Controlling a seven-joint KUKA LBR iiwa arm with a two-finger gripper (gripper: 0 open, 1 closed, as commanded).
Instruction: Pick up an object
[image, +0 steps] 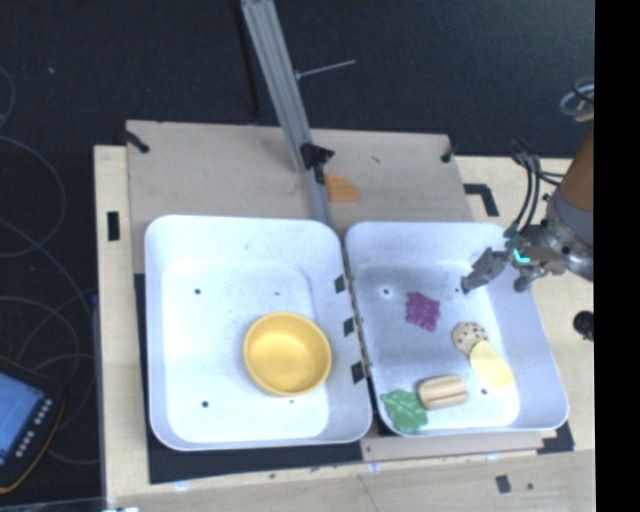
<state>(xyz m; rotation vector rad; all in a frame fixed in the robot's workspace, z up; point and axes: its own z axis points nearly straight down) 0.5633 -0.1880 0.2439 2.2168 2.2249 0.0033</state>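
1. Table (230, 170): pale wood, carrying two shallow white bins side by side.
2. Left bin (200, 260): holding one yellow bowl (288, 352), round and rigid, probably light; rim likely the only place to pinch, smooth wall likely slippery.
3. Right bin (400, 255): holding the small pieces, all towards the near half.
4. Gripper (497, 272): hovering over the right bin's far right part, above the purple piece and apart from everything; fingers spread open, nothing between them.
5. Tan cylinder (442, 391): lying on its side near the front wall, just beside the green piece; looks stiff and light, apt to roll, best taken across its width.
6. Pale yellow piece (491, 364): oval, smooth, touching the dotted ball; possibly slippery.
7. Green piece (403, 409): crumpled, in the front left corner; looks soft, corner walls crowding any grasp.
8. Purple piece (423, 310): flat, ragged, alone mid-bin and nearest the gripper; probably soft, little height to grip.
9. Dotted ball (467, 336): small, round, likely to slip away.
10. Writing or brands: none legible anywhere.
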